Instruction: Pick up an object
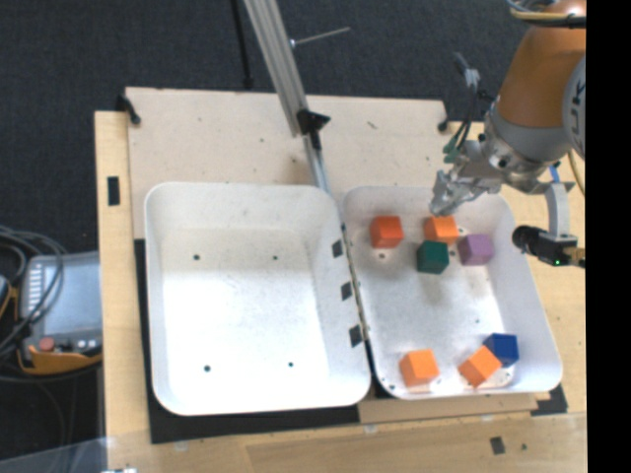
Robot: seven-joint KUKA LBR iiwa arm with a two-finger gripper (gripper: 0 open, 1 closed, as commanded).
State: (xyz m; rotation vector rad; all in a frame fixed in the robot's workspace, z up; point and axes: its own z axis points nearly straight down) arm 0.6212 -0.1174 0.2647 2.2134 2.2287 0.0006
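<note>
Gripper (446,205) low in upper part of right bin (532,304), directly above an orange cube (443,229); finger spread impossible to tell, nothing visibly held. Just beside: green cube (432,256), purple cube (476,248), another orange cube (386,232). Near lower rim: two orange cubes, one blue cube (503,347).

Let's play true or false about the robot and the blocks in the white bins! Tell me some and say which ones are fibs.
1. All the blocks lie in the right bin. True.
2. The gripper hangs over the left bin. False: it is over the right bin's far end, by an orange block.
3. A green block sits beside a purple block. True.
4. The blue block lies at the far end. False: it is in the near right corner.
5. There are four orange blocks. True.
</note>
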